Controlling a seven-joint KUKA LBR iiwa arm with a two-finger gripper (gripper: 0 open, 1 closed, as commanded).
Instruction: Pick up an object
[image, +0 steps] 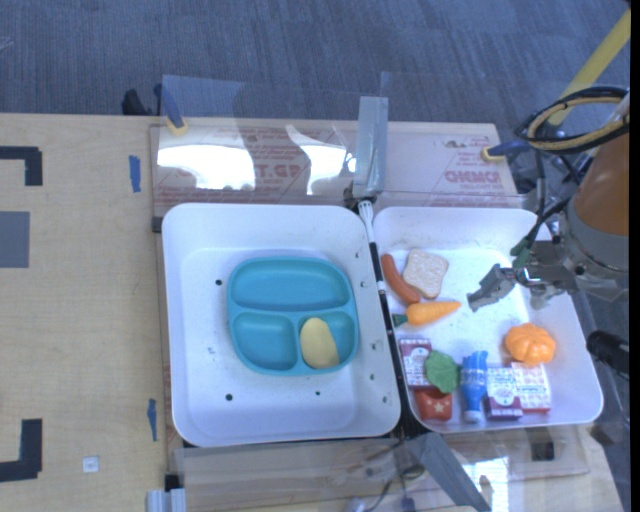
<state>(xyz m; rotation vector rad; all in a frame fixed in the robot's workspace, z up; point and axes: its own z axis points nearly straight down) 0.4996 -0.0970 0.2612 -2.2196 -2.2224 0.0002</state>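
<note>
The robot's gripper (492, 288) hangs over the right bin (590, 385), near its middle, and nothing is between its fingers. They look a little apart, but the picture is too small to be sure, so I cannot tell if it is open or shut. The toy food to pick from is all in this right bin. A carrot (434, 311) lies just to the left of the gripper, and it is the closest thing. A hot dog (398, 281) and a cracker (426, 271) sit next to each other a bit further left. A small pumpkin (530, 343) sits just below the gripper, toward the front. Along the front edge are little boxes, a blue bottle (473, 383) and a green leaf (441, 371), packed close together. The left bin (190, 400) holds a blue plate (290, 290) with a yellow lemon (319, 343) on it, well away from the arm. I think the carrot or the pumpkin is the best pick, since each has room around it. The gripper should open wide, come straight down over the middle, and squeeze across the thin side. The packed front row looks harder.
</note>
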